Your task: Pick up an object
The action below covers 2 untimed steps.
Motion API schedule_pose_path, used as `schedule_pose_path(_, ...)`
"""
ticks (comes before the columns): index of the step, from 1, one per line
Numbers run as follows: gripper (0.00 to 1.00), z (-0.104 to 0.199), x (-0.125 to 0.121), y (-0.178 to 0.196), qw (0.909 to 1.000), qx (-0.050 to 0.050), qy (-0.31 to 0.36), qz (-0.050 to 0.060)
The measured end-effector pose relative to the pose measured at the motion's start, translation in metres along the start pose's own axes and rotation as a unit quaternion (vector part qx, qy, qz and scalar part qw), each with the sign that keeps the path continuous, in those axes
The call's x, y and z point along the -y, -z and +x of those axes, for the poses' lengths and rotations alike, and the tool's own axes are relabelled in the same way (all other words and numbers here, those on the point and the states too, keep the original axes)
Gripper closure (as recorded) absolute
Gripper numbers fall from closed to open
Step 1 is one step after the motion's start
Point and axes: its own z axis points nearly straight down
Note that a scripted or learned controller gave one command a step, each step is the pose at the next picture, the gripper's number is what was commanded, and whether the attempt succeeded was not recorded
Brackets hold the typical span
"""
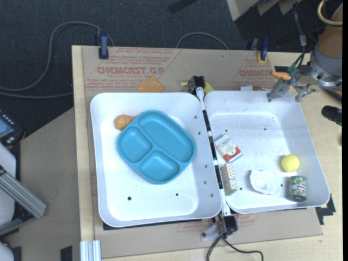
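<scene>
My gripper [286,94] hovers over the far right corner of the right bin [261,118], open with nothing between its fingers. In that bin lie a yellow ball [290,163], a green can [297,187], a white lumpy object [265,181], a small red and white packet [227,148] and a patterned strip [230,178] by the left wall. All of them sit toward the near side, well away from the gripper. The left bin [109,194] bears a blue divided plate [156,145] with an orange piece [123,122] at its far left edge.
An orange object [150,84] and a yellow and black item [197,84] lie on the bench behind the bins. Blue clamps [103,44] hold the board's far edge. Cables run across the dark floor beyond.
</scene>
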Motion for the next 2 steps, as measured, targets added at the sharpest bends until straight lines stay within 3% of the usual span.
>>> schedule_pose_path(1,0.00,0.003,0.067,-0.068,0.9999,-0.007,-0.002,0.011)
schedule_pose_path(2,0.00,0.005,0.134,-0.080,0.9999,-0.008,-0.001,0.009)
